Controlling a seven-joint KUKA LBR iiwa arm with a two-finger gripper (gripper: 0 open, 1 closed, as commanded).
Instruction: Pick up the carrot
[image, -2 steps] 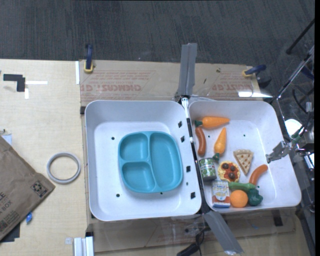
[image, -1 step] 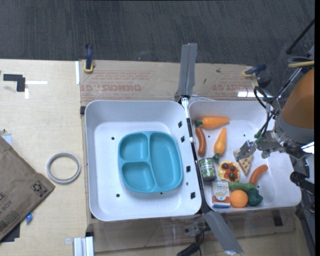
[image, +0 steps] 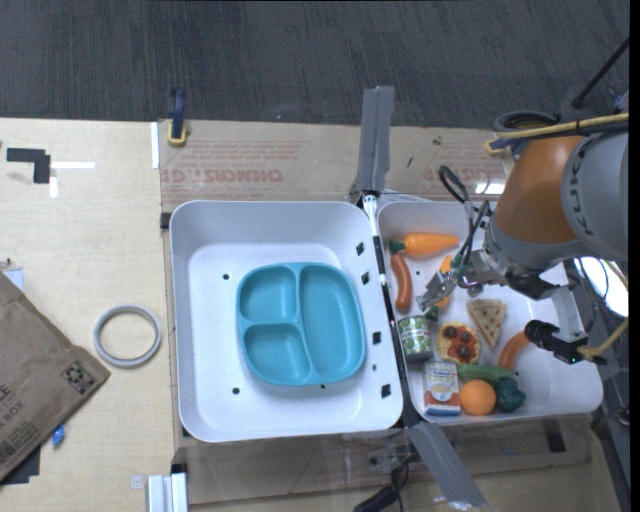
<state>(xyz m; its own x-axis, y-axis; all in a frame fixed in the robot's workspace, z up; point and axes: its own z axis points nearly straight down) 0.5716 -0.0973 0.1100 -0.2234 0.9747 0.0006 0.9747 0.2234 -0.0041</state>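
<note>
The orange carrot (image: 431, 242) with a green stem end lies along the far side of the right bin (image: 560, 400). My gripper (image: 438, 291) hangs over that bin, a little nearer than the carrot and just right of a red hot dog (image: 402, 281). It is open, holds nothing and is clear of the carrot. The grey arm with its orange band (image: 537, 190) comes in from the right.
The right bin also holds a green can (image: 414, 338), a pizza wedge (image: 488, 321), a small round pizza (image: 460, 343), a juice carton (image: 441, 388), an orange (image: 478, 397) and a red sausage (image: 512, 349). A teal divided plate (image: 300, 324) sits in the left bin (image: 200, 300). A tape ring (image: 127, 334) lies on the bench.
</note>
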